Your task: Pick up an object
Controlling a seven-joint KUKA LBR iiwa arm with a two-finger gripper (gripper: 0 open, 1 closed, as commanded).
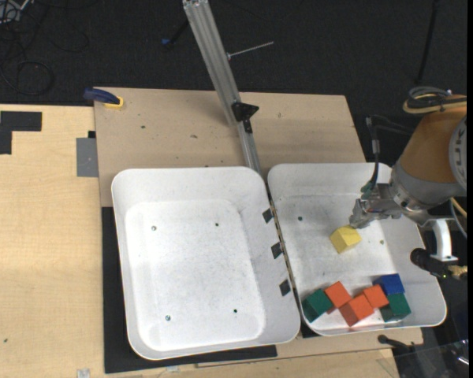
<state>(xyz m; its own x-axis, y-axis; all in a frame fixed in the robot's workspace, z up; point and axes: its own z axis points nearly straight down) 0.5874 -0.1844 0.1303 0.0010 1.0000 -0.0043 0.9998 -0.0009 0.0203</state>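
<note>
The yellow block [345,239] lies in the right bin [315,187] — near cubic, no clear long axis, turned askew to the walls. The gripper [365,213] hangs just beside it — grip state unreadable. Orange, green and blue blocks [361,300] crowd the near edge.

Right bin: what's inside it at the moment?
The right bin holds a yellow block beside the gripper, plus orange, green and blue blocks clustered at its near edge.
</note>
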